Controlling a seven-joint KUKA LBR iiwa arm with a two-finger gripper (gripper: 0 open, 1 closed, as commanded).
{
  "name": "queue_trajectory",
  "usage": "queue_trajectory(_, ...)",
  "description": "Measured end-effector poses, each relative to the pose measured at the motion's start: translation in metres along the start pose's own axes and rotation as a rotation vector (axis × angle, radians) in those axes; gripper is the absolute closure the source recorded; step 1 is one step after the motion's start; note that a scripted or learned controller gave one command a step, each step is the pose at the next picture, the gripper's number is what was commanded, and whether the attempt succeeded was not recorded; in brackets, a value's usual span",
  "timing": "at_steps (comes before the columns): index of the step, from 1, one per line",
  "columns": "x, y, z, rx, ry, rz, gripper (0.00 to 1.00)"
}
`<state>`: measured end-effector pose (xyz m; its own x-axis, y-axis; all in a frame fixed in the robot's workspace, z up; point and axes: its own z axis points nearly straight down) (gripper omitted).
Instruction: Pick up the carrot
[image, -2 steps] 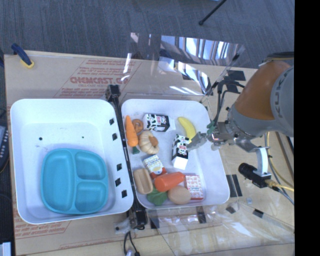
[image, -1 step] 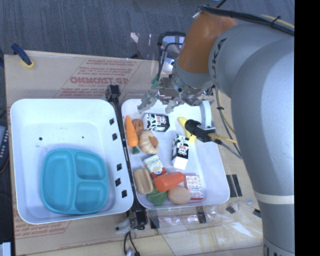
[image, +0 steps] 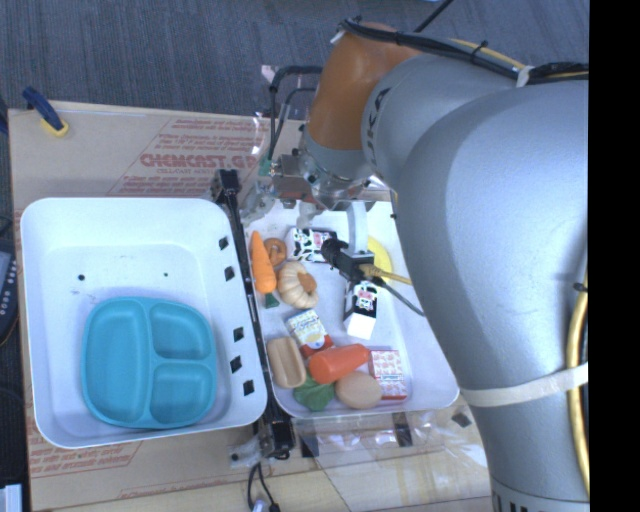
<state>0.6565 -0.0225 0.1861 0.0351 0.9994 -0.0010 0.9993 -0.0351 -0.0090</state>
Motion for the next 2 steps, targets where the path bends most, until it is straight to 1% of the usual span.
queue_trajectory(1,0.032,-0.031,-0.026,0.001,0.000,0.527,0.00)
queue_trajectory(2,0.065,-0.026,-0.001,0.005,-0.001,0.739,0.00)
